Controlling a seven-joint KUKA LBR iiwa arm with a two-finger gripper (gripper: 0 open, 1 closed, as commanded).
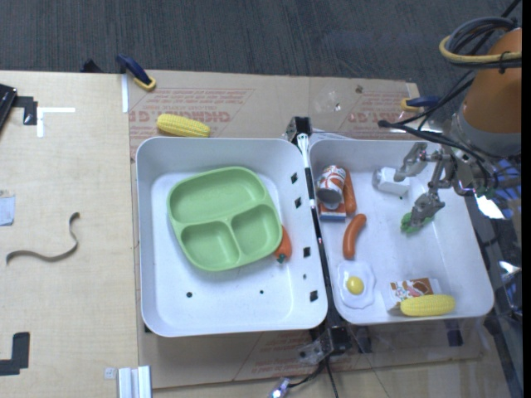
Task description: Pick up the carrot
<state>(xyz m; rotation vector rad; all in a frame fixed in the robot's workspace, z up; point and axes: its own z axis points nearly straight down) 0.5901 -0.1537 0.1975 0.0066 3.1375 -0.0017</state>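
Right now the carrot is lying in the left bin, tucked beside the green plate, pointing up and down. The claw is hanging far right, gripping nothing I can see.

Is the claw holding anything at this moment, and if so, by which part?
It cannot be told. The claw is over the right bin, close to a small green thing. The carrot lies in the left bin, beside the green plate, untouched.
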